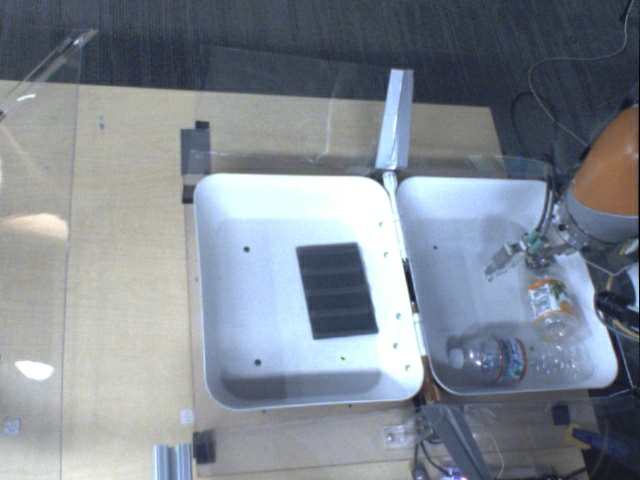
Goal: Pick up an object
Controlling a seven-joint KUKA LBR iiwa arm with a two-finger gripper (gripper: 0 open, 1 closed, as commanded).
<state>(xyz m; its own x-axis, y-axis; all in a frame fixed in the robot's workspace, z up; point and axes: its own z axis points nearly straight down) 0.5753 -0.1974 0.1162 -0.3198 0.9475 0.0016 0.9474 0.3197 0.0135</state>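
A black ribbed rectangular pad (pixel 337 290) lies flat in the middle of the left bin (pixel 230 228). In the right bin (pixel 450 208), a clear plastic bottle with a blue label (pixel 490 358) lies on its side near the front wall. A second clear bottle with an orange and white label (pixel 551 308) lies toward the right wall. My gripper (pixel 530 251) hangs over the right bin, just above and behind the orange-labelled bottle. It is open, with nothing between its fingers.
The arm's orange band (pixel 610 173) reaches in over the right bin's right rim. A metal divider post (pixel 395 118) stands behind the gap between the bins. Cables (pixel 600 78) run at the far right. Clear panels (pixel 40 228) cover the bench at left.
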